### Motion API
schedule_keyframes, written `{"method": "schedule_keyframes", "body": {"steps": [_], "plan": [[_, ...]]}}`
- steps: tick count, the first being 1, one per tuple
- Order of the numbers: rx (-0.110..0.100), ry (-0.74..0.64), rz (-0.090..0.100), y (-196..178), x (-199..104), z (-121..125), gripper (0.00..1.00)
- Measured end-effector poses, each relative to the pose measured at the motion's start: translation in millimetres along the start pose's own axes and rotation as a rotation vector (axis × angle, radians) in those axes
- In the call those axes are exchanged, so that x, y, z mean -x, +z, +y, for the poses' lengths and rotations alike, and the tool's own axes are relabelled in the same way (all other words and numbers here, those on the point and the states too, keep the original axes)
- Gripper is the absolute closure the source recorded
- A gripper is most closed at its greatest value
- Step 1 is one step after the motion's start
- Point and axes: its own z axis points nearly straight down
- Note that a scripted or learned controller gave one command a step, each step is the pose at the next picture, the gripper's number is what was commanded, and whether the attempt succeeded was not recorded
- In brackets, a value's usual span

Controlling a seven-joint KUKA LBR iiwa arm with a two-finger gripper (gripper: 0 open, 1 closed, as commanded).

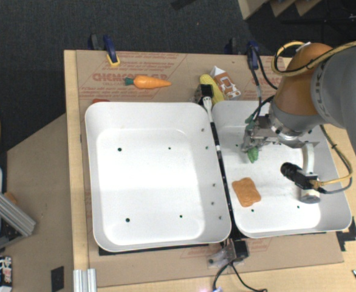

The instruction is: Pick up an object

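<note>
The right bin [324,221] holds a tan bread slice [246,191] and a small green object [252,156], which sits beneath the end effector [251,143]; I cannot tell its grip state.

At the upper centre of the frame we see a toy carrot [149,83] lying on the cardboard sheet [75,163]. Two blue clamps [110,49] grip the sheet's top edge.
</note>
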Motion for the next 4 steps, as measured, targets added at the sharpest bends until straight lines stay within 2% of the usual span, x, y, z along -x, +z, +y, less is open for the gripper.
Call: {"method": "schedule_keyframes", "body": {"steps": [1,2,3,4], "plan": [[0.009,-0.010,0.002,-95.6,-98.1,36.8,1.00],[0.009,-0.005,0.001,-213.7,-132.3,58.5,1.00],[0.001,-0.005,0.003,-275.5,-168.9,-2.3,1.00],[-0.011,-0.007,0.002,-174.5,-248.9,18.9,1.00]]}}
